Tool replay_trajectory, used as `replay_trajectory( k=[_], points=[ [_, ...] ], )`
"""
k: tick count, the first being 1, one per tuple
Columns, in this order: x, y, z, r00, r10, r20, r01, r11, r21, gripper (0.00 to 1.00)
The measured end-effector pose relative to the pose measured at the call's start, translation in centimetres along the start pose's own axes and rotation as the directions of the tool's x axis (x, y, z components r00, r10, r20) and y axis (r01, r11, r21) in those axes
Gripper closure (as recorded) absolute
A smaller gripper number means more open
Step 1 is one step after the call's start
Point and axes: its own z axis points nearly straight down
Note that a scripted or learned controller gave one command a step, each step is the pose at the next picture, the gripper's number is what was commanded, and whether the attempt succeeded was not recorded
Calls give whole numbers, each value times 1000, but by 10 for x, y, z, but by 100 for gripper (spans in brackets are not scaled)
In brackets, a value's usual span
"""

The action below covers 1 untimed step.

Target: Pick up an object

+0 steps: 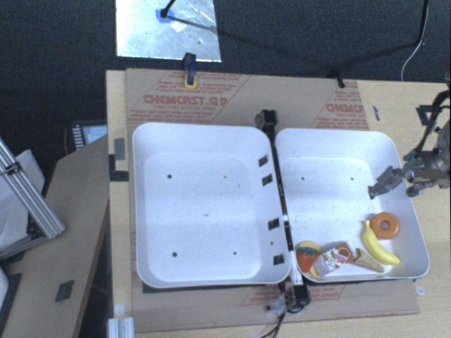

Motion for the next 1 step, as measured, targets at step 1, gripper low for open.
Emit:
replay_trajectory(
  k=[1],
  points=[
    [60,0,-106,1000,-14,-1,14,1000,-12,0]
  ],
)
